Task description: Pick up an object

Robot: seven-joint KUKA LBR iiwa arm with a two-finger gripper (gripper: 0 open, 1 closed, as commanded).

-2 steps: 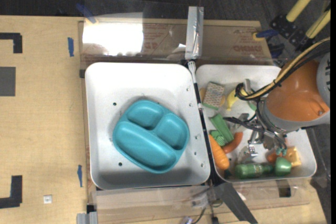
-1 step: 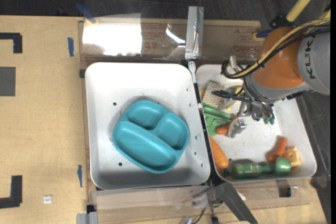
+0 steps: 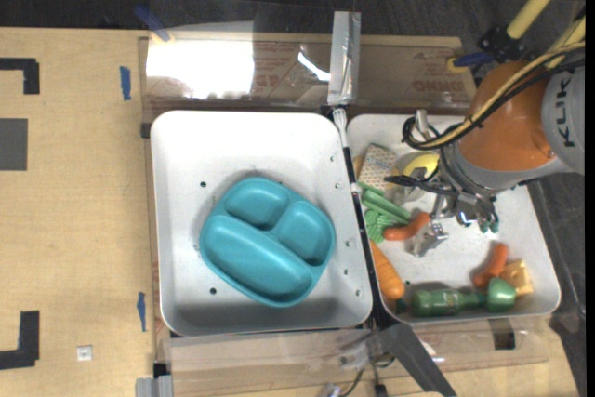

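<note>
While the arm [image 3: 521,121] reaches in from the right over the right bin [image 3: 547,267], the gripper [image 3: 429,235] sits low among the toys, just beside a small red-orange piece [image 3: 407,231]; nothing visibly sits between its fingers, and whether they're wide or narrow can't be told, too cluttered there. Step looks like the approach/descent phase of a grasp, pick not yet made. Next move calls for closing squarely on one piece, probably that red-orange one, then lifting straight up without dragging its neighbours. Count, right bin: one green bottle [image 3: 446,299] lying along the near edge, one carrot [image 3: 389,274] at the near-left, one green leafy piece [image 3: 381,211] at the left wall, one yellow item [image 3: 420,165] at the far side, one speckled beige piece [image 3: 375,165] far-left, one orange-red piece [image 3: 491,265] plus a small tan one [image 3: 517,277] near-right. Left bin [image 3: 177,228]: one teal divided tray [image 3: 268,239], three compartments. Two bins total, one arm, one gripper.
</note>
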